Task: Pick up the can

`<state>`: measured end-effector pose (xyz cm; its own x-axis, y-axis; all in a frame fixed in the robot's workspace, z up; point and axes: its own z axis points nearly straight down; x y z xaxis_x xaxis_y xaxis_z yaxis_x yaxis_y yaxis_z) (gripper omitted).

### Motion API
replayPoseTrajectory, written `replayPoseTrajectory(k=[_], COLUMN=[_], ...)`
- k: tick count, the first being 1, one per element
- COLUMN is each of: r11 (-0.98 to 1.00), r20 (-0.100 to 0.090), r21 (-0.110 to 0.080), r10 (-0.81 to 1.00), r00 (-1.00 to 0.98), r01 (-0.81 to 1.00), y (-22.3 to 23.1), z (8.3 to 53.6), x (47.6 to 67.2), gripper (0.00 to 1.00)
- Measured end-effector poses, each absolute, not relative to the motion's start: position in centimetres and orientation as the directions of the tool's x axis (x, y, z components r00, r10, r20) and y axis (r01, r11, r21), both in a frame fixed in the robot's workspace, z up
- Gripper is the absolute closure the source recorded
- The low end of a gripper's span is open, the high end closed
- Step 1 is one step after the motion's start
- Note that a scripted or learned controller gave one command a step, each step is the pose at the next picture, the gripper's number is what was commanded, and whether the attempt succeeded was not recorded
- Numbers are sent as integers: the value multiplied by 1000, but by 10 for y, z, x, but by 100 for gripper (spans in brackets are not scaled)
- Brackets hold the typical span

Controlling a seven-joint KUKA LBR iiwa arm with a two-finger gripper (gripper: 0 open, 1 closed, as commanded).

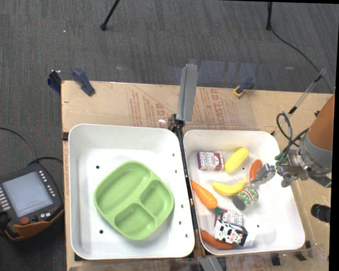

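Gripper point(265, 174) reaching in over the right bin point(273, 139), tilted down and toward the left; fingers apparently parted with nothing between them, though small and partly blurred. Can point(245, 197) lying on its side just below and left of the gripper, close under the fingertips but not yet enclosed; green-and-white patterned label, dark end face turned toward the lower left. Yellow banana-shaped toy point(229, 188) touching the can on the side away from the gripper. A second yellow piece point(236, 159) farther up and left, an orange-red piece point(255, 167) just beside the gripper on its left. Orange carrot point(204, 195) well beyond the banana, small milk carton point(230, 232) below the can, pink-and-white box point(210, 160) up and to the far left. Green divided plate point(134, 200) in the left bin point(85, 142), well apart from everything relevant.

Judging by looks: likely rigid and light, with a smooth, rounded wall prone to rolling or slipping out of a loose pinch. Best taken across the middle of the cylinder, fingers straddling the curved sides square to its long axis, not along the ends. Crowding from the banana toy on the far side likely to block one finger or nudge the can away; a descent centred over the body and a firm close seem called for.
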<state>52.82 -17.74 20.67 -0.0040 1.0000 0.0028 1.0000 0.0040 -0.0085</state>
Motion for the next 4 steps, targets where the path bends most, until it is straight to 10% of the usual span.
replayPoseTrajectory(k=[3, 4], r11=[-233, -218], r20=[2, 3], r21=[-9, -8], r10=[973, 976], r00=[233, 218], r01=[973, 976], y=[-185, -201], z=[84, 84], x=[534, 484], gripper=[0, 0])
